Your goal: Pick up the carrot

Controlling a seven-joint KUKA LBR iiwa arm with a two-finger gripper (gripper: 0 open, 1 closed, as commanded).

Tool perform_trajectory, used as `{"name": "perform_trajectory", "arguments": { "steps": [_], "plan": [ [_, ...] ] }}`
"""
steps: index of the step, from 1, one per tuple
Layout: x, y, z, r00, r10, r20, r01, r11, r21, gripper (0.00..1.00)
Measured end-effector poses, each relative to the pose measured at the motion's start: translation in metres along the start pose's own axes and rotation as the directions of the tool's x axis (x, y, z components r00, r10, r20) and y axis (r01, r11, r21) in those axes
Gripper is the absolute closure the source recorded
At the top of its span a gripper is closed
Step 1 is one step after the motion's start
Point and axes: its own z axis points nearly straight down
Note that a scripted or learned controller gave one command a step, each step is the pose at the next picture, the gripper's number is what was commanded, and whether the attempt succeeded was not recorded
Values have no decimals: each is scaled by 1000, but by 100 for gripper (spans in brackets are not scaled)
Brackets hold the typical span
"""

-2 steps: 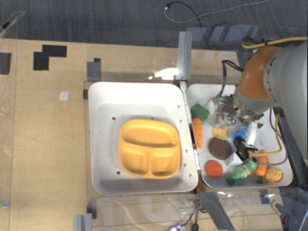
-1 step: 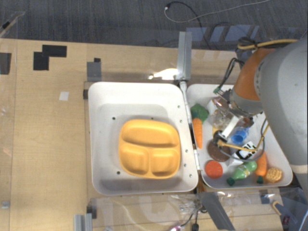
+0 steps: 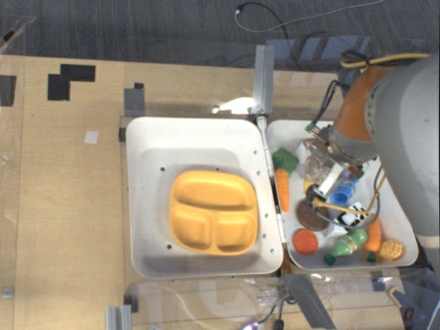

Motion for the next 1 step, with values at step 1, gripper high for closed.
{"name": "perform_trajectory", "arguments": {
  "steps": [1],
  "plan": [
    [-3, -21, -82, 989, -148, 8, 148, 989, 14, 100]
  ]
}}
